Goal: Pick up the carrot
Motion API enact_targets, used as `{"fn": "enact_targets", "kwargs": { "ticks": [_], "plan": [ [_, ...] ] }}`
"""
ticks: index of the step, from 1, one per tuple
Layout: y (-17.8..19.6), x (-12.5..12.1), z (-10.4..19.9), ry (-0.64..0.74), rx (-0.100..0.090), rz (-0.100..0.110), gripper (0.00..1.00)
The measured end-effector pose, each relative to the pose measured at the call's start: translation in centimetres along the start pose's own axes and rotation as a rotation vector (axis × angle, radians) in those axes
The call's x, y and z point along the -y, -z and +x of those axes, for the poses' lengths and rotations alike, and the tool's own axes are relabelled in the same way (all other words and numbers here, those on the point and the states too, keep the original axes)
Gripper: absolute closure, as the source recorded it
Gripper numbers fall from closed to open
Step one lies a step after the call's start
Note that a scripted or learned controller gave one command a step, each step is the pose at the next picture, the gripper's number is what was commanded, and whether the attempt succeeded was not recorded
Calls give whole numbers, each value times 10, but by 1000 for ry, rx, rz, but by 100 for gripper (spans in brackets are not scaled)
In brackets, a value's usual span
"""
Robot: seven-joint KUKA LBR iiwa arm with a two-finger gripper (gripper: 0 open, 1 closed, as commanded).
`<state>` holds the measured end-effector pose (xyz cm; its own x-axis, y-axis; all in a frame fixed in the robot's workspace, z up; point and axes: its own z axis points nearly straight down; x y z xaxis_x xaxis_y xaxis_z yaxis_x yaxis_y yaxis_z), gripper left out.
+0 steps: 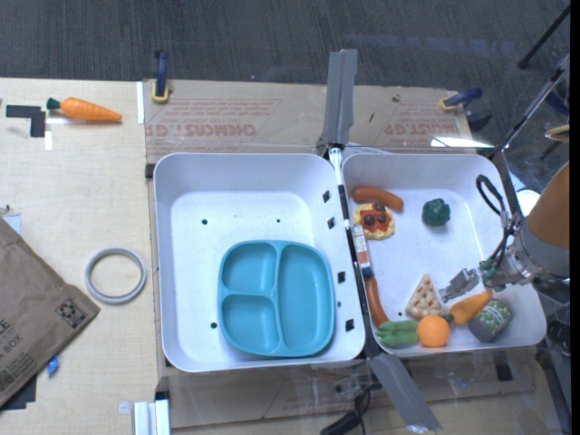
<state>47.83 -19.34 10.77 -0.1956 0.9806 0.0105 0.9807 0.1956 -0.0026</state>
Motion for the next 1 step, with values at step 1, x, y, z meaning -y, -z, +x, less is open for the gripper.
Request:
{"fn": "enact_targets", "kwargs": {
  "ticks": [1],
  "plan": [
    [-16, 5, -26, 147, 7, -1, 0]
  ]
}}
